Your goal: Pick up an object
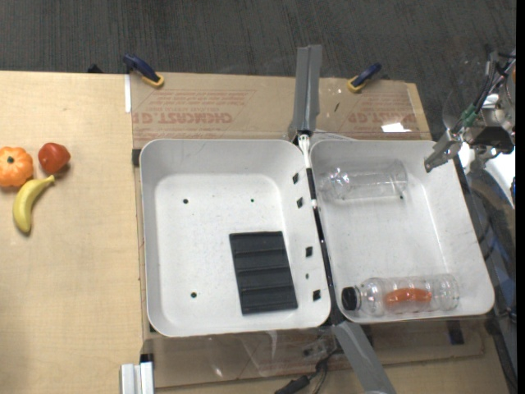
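In the left bin [164, 220] a black ribbed rectangular block [262, 272] lies flat near the front. The right bin [459, 236] holds a clear plastic cup [367, 181] on its side near the back. Along that bin's front wall lies a clear bottle [399, 295] with a black cap and an orange label. My gripper [441, 153] hangs at the back right corner of the right bin, above its rim. It is apart from all the objects, and nothing shows in it.
A grey divider post [307, 89] rises between the bins at the back. Two clamps [143, 70] hold brown cardboard behind the bins. On the wooden bench at the far left lie an orange, a red fruit [53, 158] and a banana [28, 203]. Cables hang at the right.
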Controlling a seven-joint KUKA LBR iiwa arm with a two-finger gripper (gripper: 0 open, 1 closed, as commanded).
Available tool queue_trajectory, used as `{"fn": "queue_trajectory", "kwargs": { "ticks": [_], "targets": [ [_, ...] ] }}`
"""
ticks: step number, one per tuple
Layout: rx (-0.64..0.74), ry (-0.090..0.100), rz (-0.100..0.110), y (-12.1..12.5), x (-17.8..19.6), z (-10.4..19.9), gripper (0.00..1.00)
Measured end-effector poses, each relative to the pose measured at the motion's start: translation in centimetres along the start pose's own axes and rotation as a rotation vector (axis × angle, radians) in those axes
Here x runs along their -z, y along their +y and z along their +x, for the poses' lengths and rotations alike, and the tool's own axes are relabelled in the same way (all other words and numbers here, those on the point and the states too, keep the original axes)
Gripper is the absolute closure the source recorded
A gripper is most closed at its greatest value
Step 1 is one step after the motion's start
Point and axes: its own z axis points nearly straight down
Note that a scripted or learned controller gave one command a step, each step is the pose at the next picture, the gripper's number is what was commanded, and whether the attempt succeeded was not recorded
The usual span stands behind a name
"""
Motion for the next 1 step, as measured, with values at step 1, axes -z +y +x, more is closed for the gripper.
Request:
{"fn": "queue_trajectory", "kwargs": {
  "ticks": [1],
  "targets": [
    [0.031,-0.001,-0.002,0.78,5.7,-4.03,0.0]
  ]
}}
